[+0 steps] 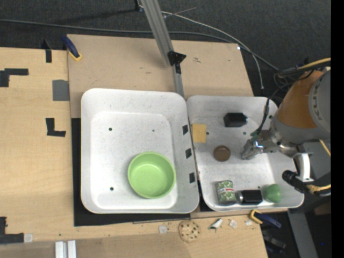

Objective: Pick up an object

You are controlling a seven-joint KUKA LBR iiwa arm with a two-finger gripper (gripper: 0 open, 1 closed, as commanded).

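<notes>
The right bin (215,109) holds a black block (235,119) near its back, a tan square piece (199,133) at its left wall, a brown round disc (222,153) in the middle, a green-and-white can (225,191), a black cylinder (250,197) and a green ball (272,193) along its front. My gripper (250,148) hangs low over the right bin, just right of the brown disc and apart from it. I see nothing between its fingers. A green bowl (151,174) sits in the left bin (107,106).
A slanted metal pole (159,28) crosses the bench from the top toward the gap between the bins. A cookie-like disc (187,231) and small scraps lie on the bench in front of the bins. Cables run behind the right bin.
</notes>
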